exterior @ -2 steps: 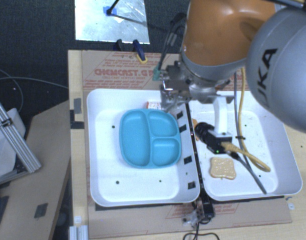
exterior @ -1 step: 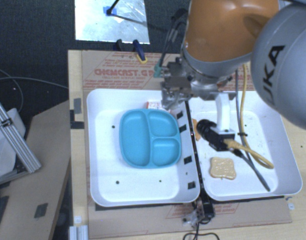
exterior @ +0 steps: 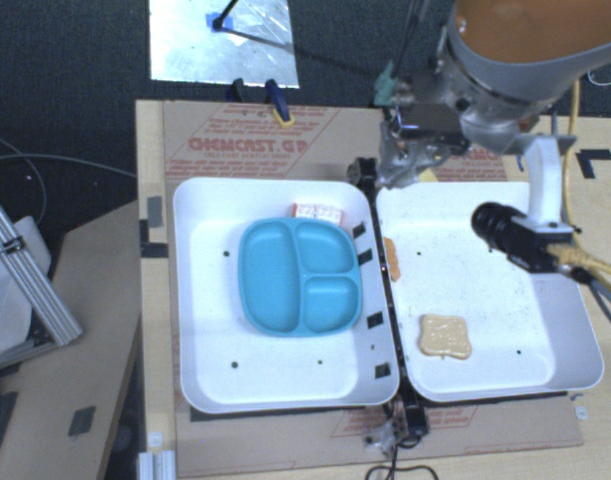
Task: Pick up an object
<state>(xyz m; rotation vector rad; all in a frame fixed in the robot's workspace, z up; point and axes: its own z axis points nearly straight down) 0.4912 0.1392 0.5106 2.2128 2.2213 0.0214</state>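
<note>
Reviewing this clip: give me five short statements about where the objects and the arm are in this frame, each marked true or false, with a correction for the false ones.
1. The blue divided plate lies in the left bin. True.
2. The toast slice lies in the left bin. False: it lies in the right bin, near its front edge.
3. The gripper is over the middle of the blue divided plate. False: it is at the far end of the divider between the bins.
4. A small red and white packet sits at the plate's far rim. True.
5. The toast slice is between the gripper's fingers. False: it lies on the bin floor, well apart from the gripper.
</note>
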